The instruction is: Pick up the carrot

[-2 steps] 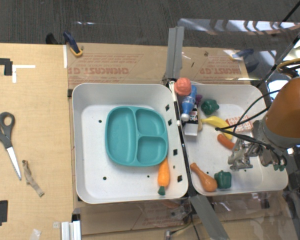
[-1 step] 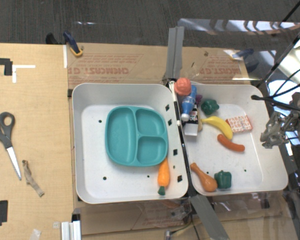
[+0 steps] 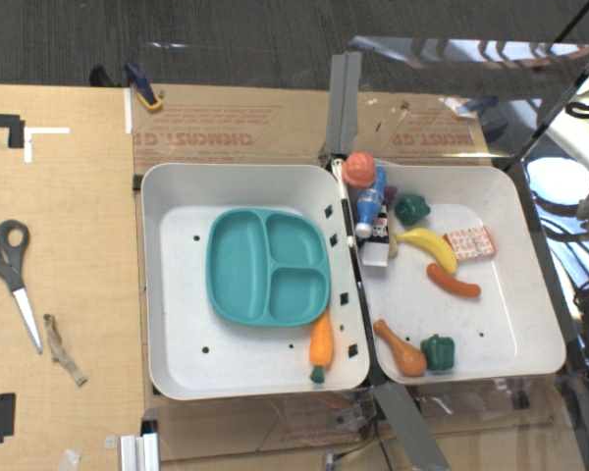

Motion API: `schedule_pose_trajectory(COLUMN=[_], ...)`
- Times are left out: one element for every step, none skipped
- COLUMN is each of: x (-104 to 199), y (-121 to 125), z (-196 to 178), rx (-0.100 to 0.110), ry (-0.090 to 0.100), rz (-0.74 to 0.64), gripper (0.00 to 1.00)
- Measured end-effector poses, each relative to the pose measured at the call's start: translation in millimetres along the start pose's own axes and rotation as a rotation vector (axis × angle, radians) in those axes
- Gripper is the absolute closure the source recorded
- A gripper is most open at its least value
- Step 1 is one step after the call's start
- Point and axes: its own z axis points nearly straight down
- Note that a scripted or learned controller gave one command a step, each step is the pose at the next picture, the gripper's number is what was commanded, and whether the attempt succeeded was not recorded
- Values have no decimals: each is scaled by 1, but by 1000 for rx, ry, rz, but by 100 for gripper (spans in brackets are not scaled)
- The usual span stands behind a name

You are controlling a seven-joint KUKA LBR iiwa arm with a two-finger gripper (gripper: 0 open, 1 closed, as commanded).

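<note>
I see the small orange plastic carrot (image 3: 320,342) with its green stalk end pointing toward the near wall, lying nearly upright in the left shallow white bin (image 3: 167,292), just off the lower right corner of the teal three-compartment plate (image 3: 268,266) and close to the divider between the bins. From my feed I can't make out the fingers, so I cannot tell whether they are open or closed or how the carrot sits relative to them.
</note>
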Motion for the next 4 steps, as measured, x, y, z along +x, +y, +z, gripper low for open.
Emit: schedule_pose_trajectory(x=[32, -1, 19, -35], y=[-6, -2, -4, 2], z=[124, 23, 93, 70], rx=[-2, -1, -4, -2], ry=[2, -1, 1, -2], rz=[-394, -717, -796, -1136], gripper=[100, 100, 100, 100])
